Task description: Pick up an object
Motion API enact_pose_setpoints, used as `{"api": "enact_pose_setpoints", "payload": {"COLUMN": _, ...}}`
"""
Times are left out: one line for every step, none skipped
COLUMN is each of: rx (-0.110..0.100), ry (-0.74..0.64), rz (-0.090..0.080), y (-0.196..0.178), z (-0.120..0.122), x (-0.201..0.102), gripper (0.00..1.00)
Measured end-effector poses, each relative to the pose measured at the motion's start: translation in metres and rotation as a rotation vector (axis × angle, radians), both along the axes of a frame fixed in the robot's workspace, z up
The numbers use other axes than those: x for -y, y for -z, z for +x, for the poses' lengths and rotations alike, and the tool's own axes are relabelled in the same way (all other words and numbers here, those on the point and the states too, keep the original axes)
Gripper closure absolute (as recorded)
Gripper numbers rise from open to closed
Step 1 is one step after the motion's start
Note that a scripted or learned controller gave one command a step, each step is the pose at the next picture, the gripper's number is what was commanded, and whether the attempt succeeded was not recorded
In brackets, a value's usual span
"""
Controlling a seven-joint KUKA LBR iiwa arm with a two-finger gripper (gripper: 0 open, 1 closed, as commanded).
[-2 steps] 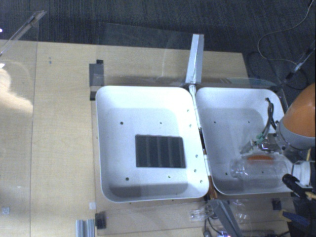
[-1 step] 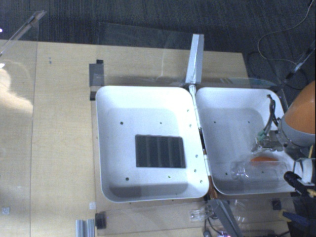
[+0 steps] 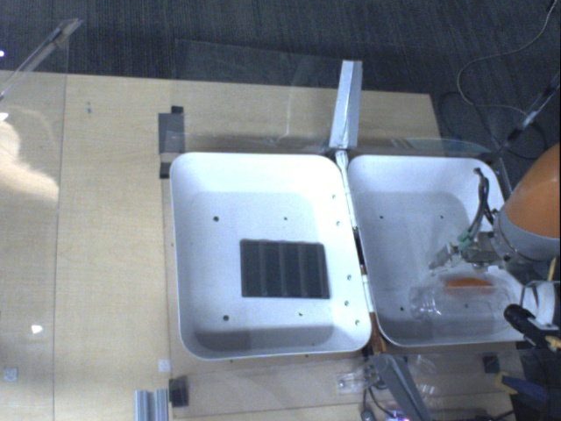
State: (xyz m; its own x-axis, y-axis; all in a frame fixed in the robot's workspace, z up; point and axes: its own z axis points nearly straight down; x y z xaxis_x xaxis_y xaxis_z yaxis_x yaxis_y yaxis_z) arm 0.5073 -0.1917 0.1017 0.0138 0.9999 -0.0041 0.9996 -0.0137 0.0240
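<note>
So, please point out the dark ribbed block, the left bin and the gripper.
dark ribbed block (image 3: 284, 269), camera view, middle of its top.
left bin (image 3: 256, 161), camera view, far rim.
gripper (image 3: 465, 253), camera view, between its fingertips.

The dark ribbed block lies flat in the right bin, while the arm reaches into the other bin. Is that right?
Not quite. The camera view shows the dark ribbed block lying flat in the left bin, not the right. The arm reaches into the other bin, the right bin, where a clear item with an orange part lies below the gripper.
</note>
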Motion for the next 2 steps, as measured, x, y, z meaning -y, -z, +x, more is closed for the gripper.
{"api": "enact_pose_setpoints", "payload": {"rx": -0.006, "ry": -0.202, "rz": -0.003, "y": 0.011, "z": -0.015, "x": -0.075, "gripper": 0.0}}
{"api": "enact_pose_setpoints", "payload": {"rx": 0.005, "ry": -0.203, "rz": -0.005, "y": -0.001, "z": -0.011, "x": -0.076, "gripper": 1.0}}
